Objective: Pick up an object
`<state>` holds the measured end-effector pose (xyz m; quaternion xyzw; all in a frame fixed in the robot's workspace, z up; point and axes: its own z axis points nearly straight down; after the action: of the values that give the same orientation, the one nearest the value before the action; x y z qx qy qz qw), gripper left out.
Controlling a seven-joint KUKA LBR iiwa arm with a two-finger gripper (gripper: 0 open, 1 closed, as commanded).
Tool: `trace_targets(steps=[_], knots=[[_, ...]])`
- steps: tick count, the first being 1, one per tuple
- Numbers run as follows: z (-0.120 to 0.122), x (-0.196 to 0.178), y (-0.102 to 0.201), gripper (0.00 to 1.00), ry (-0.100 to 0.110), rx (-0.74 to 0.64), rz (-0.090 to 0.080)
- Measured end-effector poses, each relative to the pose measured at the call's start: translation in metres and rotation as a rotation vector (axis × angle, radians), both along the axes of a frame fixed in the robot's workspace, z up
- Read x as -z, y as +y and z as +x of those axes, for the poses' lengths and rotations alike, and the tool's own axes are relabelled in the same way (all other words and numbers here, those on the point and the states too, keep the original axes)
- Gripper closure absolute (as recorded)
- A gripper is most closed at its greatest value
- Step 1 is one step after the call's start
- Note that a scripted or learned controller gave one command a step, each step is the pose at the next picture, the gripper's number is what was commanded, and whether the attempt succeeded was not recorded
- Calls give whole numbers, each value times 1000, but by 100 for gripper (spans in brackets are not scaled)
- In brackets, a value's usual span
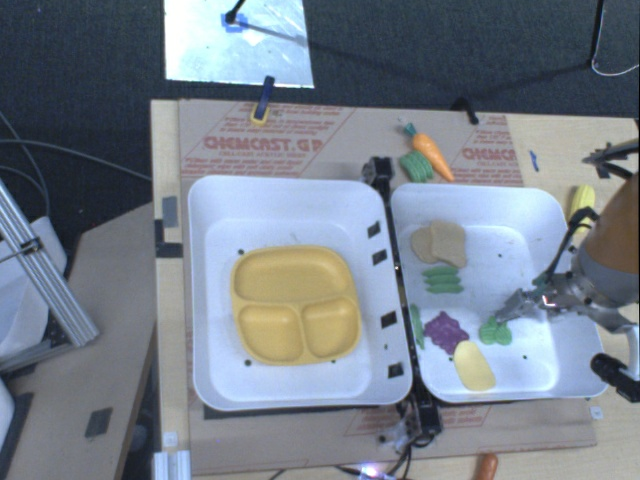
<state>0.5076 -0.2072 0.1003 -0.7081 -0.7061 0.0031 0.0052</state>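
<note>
1. The nearest candidate for the pick is a small green toy (pixel 495 332) lying on the floor of the right bin (pixel 520 218), at about four o'clock from that bin's middle. It sits flat on the white surface and looks unlifted.

2. The gripper (pixel 508 311) hangs just at the toy's one o'clock, its tip close above or beside it. Whether the two are touching I cannot tell, and I cannot tell how wide the pincer stands either (the fingers blur into one dark wedge at this angle).

3. Nothing is visibly held, so by my reading the task is at the approach stage: reaching is largely done, while closing on an object and raising it clear are both left.

4. Other possible picks lie around it in the same bin: a purple grape cluster (pixel 445 329) at the toy's nine o'clock, a yellow lemon-like piece (pixel 474 366) at its seven o'clock, a green pea pod (pixel 442 280) further off at ten o'clock, and two tan bread slices (pixel 441 243) beyond that.

5. The arm (pixel 610 253) comes in from three o'clock, over the right bin's rim.

6. The left bin (pixel 220 208) holds a yellow divided plate (pixel 295 301), well apart from the gripper.

7. A toy carrot (pixel 428 152) rests on the bench at twelve o'clock from the right bin, outside it.
</note>
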Motion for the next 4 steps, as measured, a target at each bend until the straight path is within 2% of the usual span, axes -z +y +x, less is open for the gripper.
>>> trace_targets(steps=[1, 2, 3, 4], knots=[[-20, 16, 95, 0, -15, -10, -2], [-18, 4, 92, 100, -18, -7, 0], [-18, 13, 108, 100, -22, -5, -8], [-18, 13, 118, 100, -24, -5, -9]])
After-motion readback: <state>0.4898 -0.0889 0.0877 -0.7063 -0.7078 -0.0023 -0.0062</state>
